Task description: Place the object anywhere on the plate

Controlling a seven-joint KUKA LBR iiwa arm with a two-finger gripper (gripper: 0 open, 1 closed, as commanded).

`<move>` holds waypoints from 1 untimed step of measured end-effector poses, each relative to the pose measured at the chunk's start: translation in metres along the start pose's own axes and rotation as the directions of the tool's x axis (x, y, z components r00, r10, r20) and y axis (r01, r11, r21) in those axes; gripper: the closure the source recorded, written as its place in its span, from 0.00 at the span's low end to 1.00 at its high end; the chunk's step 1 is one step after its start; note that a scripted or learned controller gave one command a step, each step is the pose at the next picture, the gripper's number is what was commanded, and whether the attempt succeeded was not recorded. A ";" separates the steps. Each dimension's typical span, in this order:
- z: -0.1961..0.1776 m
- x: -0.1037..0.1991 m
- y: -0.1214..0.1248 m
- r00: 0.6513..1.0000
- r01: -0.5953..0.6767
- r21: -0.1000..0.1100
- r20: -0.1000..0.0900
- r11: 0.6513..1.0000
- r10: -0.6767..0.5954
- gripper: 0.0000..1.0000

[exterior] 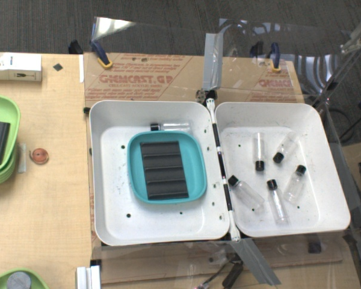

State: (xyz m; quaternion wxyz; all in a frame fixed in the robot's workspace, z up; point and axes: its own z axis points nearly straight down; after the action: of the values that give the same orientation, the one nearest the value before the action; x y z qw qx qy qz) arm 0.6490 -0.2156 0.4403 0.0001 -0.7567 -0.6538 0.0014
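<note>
Teal plate (195, 161) in left bin (111, 218); capped vials (271, 185) in right bin (328, 206).

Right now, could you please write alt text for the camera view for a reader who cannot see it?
Two shallow white bins sit side by side: the left bin holds a teal plate with a black ridged block on it and one clear vial lying just beyond the plate. The right bin holds five clear black-capped vials scattered loose.
</note>
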 end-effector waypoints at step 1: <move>0.000 0.000 0.000 1.000 0.000 0.000 0.000 1.000 0.000 0.00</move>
State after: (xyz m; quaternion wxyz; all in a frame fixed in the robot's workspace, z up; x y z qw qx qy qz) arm 0.6490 -0.2156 0.4403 0.0001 -0.7567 -0.6538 0.0014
